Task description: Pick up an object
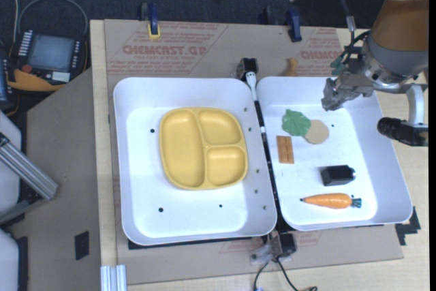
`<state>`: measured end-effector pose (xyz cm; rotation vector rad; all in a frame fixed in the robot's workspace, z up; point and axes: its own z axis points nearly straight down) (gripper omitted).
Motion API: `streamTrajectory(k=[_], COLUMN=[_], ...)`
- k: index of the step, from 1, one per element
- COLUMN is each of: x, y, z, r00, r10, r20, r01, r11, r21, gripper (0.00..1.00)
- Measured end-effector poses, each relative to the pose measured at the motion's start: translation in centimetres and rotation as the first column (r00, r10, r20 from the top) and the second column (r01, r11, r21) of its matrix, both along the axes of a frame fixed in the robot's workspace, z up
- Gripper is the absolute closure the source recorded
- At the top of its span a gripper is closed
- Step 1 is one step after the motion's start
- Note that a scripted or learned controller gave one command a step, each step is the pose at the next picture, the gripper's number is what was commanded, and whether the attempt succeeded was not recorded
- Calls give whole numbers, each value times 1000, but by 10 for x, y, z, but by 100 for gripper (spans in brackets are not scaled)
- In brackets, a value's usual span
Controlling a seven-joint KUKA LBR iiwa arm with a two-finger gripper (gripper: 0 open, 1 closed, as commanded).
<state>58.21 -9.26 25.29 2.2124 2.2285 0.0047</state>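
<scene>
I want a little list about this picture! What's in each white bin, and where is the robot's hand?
left bin: one yellow divided plate, three compartments
right bin: green leafy piece, touching a tan round piece; brown flat block; black block; orange carrot
carrot position: nearest the bin's front edge, lying sideways
gripper: above the right bin's back part, near its rim, beside the green piece
held object: none seen between the fingers
arm: reaches in from the right

Counts around the yellow tray

Two shallow white bins (pixel 136 215): one yellow divided plastic tray (pixel 203 146) in the left bin; right of it, one green leafy piece (pixel 295 122), tan disc (pixel 317 132), brown slab (pixel 285 149), black block (pixel 337 175), orange carrot (pixel 328 201).
</scene>
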Motion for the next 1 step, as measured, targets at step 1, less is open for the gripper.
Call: streamTrajectory(k=[1], x=[17], y=[50], z=[-1], r00=[1000], r10=[-1], r20=[0], r01=[1], r11=[1000], r21=[0], gripper=[100])
